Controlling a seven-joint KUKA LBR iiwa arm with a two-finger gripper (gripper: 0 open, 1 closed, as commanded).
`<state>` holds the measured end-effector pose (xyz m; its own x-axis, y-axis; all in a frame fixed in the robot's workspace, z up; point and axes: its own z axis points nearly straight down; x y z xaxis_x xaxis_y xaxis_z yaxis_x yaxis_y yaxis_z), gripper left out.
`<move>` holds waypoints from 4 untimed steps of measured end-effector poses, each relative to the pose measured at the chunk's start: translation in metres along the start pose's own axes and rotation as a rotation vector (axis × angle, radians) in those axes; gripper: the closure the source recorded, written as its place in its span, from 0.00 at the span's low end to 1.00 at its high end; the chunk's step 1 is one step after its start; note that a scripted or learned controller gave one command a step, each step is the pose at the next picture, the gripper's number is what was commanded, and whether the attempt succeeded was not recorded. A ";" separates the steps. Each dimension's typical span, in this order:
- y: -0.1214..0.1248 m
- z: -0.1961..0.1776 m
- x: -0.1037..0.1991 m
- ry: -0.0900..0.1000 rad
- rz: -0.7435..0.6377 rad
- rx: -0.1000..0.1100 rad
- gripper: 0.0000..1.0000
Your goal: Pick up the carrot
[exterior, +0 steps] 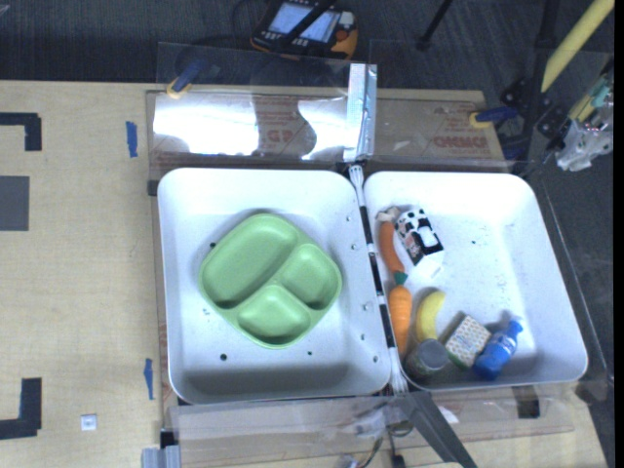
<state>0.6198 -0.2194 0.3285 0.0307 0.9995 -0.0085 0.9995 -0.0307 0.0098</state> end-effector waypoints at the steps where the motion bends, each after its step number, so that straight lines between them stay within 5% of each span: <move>1: 0.000 0.000 0.000 0.000 -0.001 0.000 0.00; 2: 0.002 -0.011 0.001 -0.003 -0.003 -0.004 1.00; 3: 0.002 -0.011 0.001 -0.003 -0.003 -0.004 0.00; 4: -0.024 0.121 0.002 0.008 0.065 0.009 0.00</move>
<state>0.5966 -0.2179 0.2075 0.0958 0.9954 -0.0004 0.9954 -0.0958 0.0010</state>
